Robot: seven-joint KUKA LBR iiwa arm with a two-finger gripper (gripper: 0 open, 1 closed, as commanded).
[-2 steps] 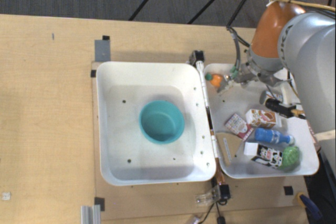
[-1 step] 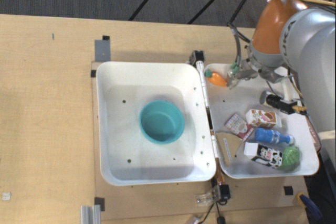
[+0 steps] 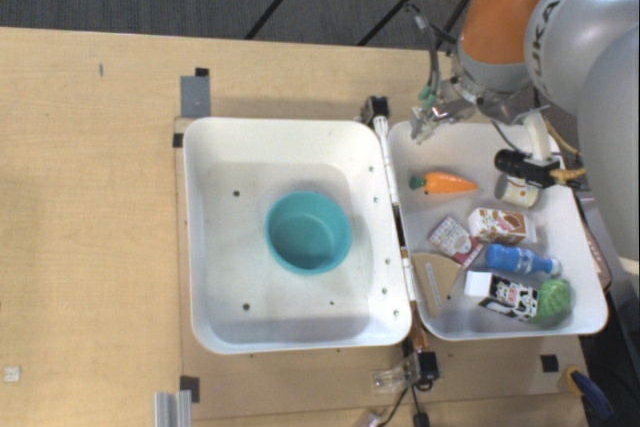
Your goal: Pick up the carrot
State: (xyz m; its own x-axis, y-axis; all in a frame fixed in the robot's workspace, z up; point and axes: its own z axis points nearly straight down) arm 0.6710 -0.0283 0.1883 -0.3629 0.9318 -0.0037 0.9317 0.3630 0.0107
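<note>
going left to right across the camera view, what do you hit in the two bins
teal bowl → carrot → blue bottle → green ball

I see an orange carrot (image 3: 448, 182) (green at its tip), a teal bowl (image 3: 309, 232), and white bins (image 3: 215, 315).

bowl (image 3: 309, 232) in left bin (image 3: 215, 155), carrot (image 3: 447, 183) in right bin (image 3: 590, 307), pincer (image 3: 432, 118) behind carrot

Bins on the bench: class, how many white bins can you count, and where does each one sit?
2. The left bin holds a teal bowl; the right bin beside it holds the carrot and other small items.
</note>
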